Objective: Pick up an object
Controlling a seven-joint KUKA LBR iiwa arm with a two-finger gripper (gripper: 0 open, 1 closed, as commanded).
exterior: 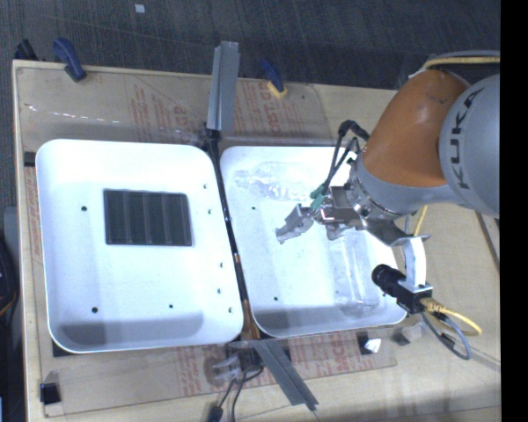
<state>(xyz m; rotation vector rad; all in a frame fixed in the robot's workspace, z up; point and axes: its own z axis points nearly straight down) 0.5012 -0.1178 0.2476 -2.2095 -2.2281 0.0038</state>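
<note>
My gripper (292, 225) hangs over the middle of the right bin (273, 310), pointing left from the grey and orange arm (414, 143). A crumpled clear plastic object (266, 181) lies near the bin's far edge, just up and left of the gripper and apart from it. A second clear plastic object, like a bottle (352, 271), lies along the bin's right side, partly under the wrist. I see nothing held in the gripper.
The left bin (70, 315) has a dark ribbed rectangle (148, 217) on its floor. A grey bar (221, 86) stands behind the gap between the bins. Blue clamps (69, 60) hold the bench's far edge. Cables (449, 323) trail at the right bin's near corner.
</note>
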